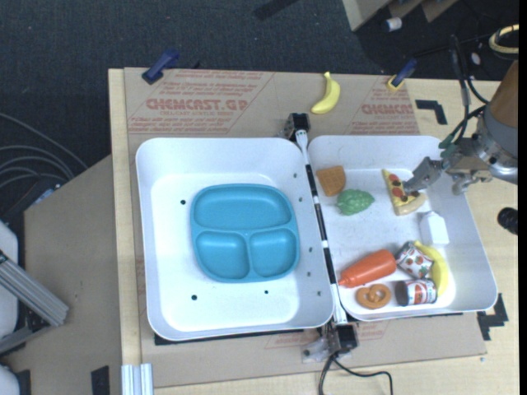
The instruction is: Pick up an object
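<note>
On the table, the left white bin [156,220] holds a blue three-compartment plastic tray [244,230]. Rightward, the right white bin [469,220] carries an orange carrot [368,267] and a pizza slice [401,191], and my jaws touch the slice; whether they are clenched I cannot tell.

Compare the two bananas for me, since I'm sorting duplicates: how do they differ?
The banana on the cardboard lies outside both bins, behind them; the banana in the right bin sits in its near corner. The first lies alone with its whole curve showing; the second is crowded against a can, which hides part of it. Both are yellow and curved.
</note>
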{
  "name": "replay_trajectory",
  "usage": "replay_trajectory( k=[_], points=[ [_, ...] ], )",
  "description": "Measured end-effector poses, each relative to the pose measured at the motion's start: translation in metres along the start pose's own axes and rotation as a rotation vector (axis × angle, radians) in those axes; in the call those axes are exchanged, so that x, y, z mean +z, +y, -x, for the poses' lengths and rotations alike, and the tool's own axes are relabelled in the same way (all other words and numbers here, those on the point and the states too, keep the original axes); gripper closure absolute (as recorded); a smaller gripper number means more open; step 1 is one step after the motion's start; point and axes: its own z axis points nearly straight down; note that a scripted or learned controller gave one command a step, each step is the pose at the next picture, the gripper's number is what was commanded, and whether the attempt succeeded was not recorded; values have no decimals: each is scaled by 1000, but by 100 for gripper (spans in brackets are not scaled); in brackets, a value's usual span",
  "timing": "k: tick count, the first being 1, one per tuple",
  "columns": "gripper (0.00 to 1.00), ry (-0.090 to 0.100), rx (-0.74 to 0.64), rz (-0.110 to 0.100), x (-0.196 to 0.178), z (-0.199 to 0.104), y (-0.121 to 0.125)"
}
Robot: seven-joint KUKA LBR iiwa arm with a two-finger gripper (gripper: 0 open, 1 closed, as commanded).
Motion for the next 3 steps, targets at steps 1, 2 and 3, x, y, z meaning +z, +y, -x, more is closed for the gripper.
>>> replay_trajectory(
  k=[1, 2, 3],
  points=[
    [0, 0, 0, 0, 116, 34, 24],
    [0, -4, -2, 10, 140, 9, 65],
    [100, -9, -2, 16, 128, 11, 67]
  ],
)
